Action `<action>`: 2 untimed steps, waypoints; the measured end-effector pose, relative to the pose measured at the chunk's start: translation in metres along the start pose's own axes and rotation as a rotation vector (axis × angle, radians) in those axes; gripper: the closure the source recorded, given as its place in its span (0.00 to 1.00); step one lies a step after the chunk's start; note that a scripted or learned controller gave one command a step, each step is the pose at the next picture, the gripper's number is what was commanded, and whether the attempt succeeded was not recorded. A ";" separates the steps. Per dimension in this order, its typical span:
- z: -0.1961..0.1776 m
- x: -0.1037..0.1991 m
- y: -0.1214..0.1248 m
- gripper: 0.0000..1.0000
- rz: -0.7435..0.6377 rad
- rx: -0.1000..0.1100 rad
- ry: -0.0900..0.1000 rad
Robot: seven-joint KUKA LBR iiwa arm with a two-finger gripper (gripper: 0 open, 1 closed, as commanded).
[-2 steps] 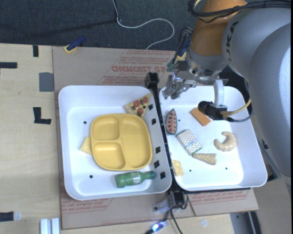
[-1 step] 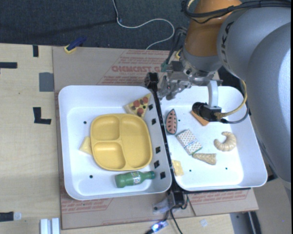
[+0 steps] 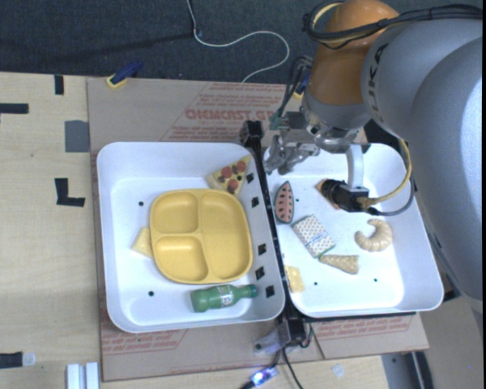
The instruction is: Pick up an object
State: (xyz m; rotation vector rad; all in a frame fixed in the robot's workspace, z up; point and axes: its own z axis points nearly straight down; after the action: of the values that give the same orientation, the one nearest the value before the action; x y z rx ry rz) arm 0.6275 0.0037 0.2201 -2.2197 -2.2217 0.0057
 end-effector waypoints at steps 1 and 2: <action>-0.011 0.011 0.015 1.00 -0.002 -0.003 0.002; 0.003 -0.004 0.006 1.00 0.001 0.000 0.000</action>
State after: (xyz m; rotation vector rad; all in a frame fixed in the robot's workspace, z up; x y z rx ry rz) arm 0.6333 -0.0008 0.2175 -2.2211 -2.2209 0.0054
